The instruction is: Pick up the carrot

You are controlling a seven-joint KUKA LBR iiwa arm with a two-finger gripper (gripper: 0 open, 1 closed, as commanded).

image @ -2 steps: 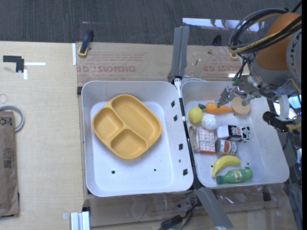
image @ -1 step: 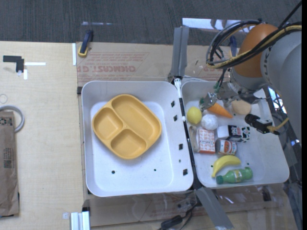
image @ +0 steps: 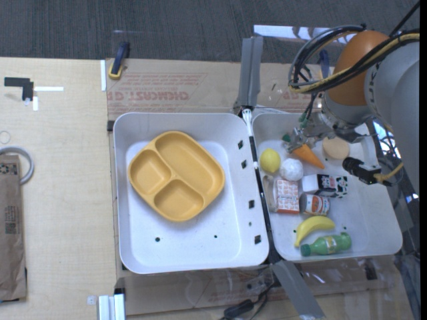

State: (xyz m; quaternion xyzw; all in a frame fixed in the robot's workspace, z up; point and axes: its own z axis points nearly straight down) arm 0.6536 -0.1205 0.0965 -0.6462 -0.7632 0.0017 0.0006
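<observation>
Two white bins (image: 127, 179) sit side by side; your carrot (image: 308, 156) lies in the right one beside the lemon (image: 269, 161). Your gripper (image: 301, 139) hovers at its upper tip; grip unreadable.

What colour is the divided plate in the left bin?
Yellow; the divided plate shows clearly in the camera view.
</observation>
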